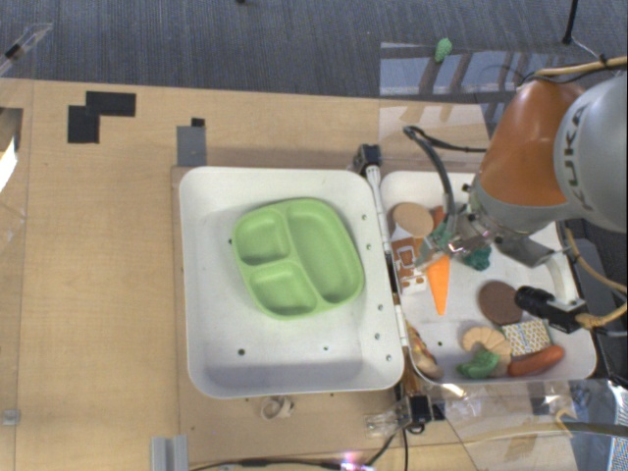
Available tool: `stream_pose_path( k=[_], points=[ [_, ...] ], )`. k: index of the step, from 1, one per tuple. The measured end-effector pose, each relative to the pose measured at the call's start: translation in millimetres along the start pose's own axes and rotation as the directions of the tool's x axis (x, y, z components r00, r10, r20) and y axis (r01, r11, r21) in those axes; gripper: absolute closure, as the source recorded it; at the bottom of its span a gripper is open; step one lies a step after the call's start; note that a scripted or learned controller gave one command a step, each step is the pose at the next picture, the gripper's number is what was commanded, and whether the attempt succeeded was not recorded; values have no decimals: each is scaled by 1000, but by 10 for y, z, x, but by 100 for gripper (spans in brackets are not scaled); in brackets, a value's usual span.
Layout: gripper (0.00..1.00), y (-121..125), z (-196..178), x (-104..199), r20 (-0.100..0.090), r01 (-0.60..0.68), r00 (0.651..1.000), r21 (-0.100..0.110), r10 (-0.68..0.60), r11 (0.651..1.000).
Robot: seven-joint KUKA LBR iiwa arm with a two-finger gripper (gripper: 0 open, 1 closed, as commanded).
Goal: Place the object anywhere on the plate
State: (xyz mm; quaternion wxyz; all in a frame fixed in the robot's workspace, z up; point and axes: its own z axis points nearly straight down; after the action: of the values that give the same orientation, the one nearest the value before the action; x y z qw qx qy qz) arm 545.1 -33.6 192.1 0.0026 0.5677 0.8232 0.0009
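Wooden table (98, 292) carries two shallow white bins side by side. Left bin (211, 351) holds a green plate (297, 256) with three compartments, lying slightly turned; nothing rests on it.

Right bin (579, 361) holds the toy food. An orange carrot (439, 283) lies near the bin's left side, point toward the lower edge. Just left of it, a small white-and-orange carton (408, 266) against the bin wall. Above those, a tan round piece (413, 218). A brown disc (499, 302) sits right of the carrot. Along the lower edge: a tan ridged piece (483, 339), a green leafy piece (480, 364), a patterned wrapper (527, 337), a red sausage (536, 361).

Arm (549, 155) reaches in from the right, grey with an orange band, over the upper part of the right bin. Pincer (454, 244) hangs just above the carrot's broad end; it may be touching it. A teal item (478, 257) sits just right of it. Cannot tell if the pincer is spread or closed; too small and cluttered.
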Motion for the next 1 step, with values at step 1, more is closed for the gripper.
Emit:
stream_pose_path(
  k=[1],
  points=[
    [100,310,-173,714,-4,-53,999,-3,53,999]
  ],
)
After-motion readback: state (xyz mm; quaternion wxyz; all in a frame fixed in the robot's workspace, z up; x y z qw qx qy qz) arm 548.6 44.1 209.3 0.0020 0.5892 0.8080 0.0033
